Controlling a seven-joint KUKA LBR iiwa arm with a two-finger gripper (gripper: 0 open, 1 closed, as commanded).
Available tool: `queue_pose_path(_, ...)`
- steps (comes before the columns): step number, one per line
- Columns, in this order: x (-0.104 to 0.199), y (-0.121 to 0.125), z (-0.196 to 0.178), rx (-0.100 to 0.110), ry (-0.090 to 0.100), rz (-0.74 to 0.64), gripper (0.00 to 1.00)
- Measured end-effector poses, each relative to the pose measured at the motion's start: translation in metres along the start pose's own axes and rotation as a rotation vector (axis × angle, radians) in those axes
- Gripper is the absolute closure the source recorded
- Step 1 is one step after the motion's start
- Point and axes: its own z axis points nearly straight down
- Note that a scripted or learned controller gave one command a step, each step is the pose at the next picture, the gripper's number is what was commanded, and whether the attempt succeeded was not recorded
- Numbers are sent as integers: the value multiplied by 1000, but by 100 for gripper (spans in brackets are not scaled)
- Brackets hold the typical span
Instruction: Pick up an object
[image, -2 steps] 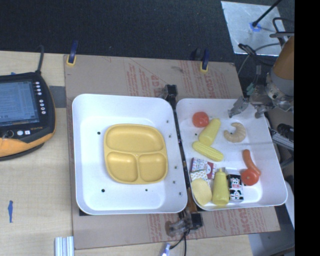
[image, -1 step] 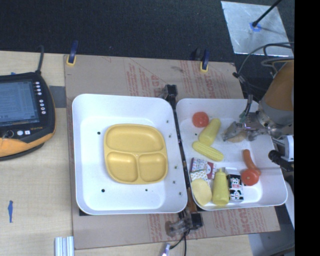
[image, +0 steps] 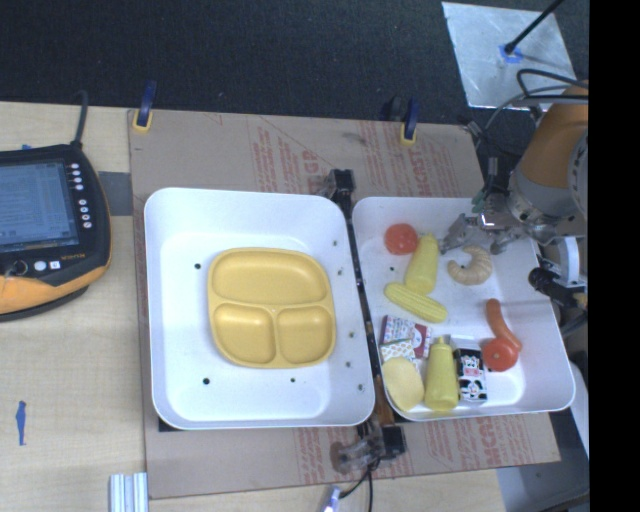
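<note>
Hovering over the right bin (image: 540, 400), tool (image: 482, 232) seemingly spread, nothing held, just above croissant (image: 470, 267).

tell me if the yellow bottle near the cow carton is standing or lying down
Lying down. The yellow bottle rests flat on the floor of the right bin, its full side showing, cap end pointing up the picture, beside the cow carton.

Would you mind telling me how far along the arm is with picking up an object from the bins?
Done: the arm has reached the right white bin, and its claw sits low just above the beige curled croissant-shaped toy. In hand: nothing visibly; the toy lies on the bin floor. Left: gripping and lifting. The red round tomato toy and yellow corn cob toy lie untouched nearby.
</note>
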Motion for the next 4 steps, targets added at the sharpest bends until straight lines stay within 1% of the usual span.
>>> queue_pose_path(1, 0, -50, 1, 2, -1, -2, 0)
queue_pose_path(2, 0, -4, 0, 0, 0, 0, 0)
queue_pose_path(3, 4, -55, 1, 2, -1, -2, 0)
queue_pose_path(4, 0, 0, 0, 0, 0, 0, 0)
